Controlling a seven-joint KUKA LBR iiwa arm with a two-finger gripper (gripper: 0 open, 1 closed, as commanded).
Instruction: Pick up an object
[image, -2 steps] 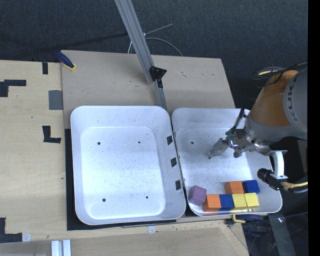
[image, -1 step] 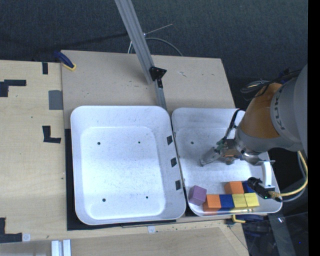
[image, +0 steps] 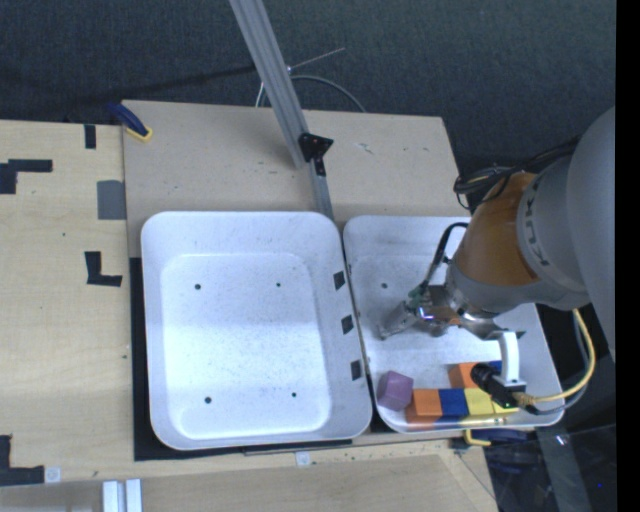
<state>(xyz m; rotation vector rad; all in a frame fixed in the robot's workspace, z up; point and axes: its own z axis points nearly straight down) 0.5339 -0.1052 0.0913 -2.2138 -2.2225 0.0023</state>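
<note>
Gripper (image: 400, 322) first: it hangs low inside the right bin (image: 400, 245), about mid-floor, reaching toward the wall shared with the other bin, and nothing shows between its fingers; whether they stand wide or narrow I cannot tell, since they read as a small grey blur against the speckled white floor. From there, by size: the arm (image: 530, 245), grey with its orange band, comes in from the right and bends down over the right bin, which is probably why that bin's far side is partly covered. The left bin (image: 240, 235) sits just beside the right one, their rims touching along the middle, a likely place to drop whatever gets lifted. The bench (image: 60, 300) under both carries dark tape marks, and a slanted metal rail (image: 275, 75) crosses the top of the scene toward the bins. The things to pick are small blocks gathered along the near wall of the right bin: a purple block (image: 396, 389) nearest the shared wall, then an orange block (image: 428, 402), a blue block (image: 452, 401) and a yellow block (image: 478, 402) in a row, touching one another. They lie near the gripper but apart from it, toward the near rim, so I judge the pick not yet made and a move toward that row to be needed.
</note>
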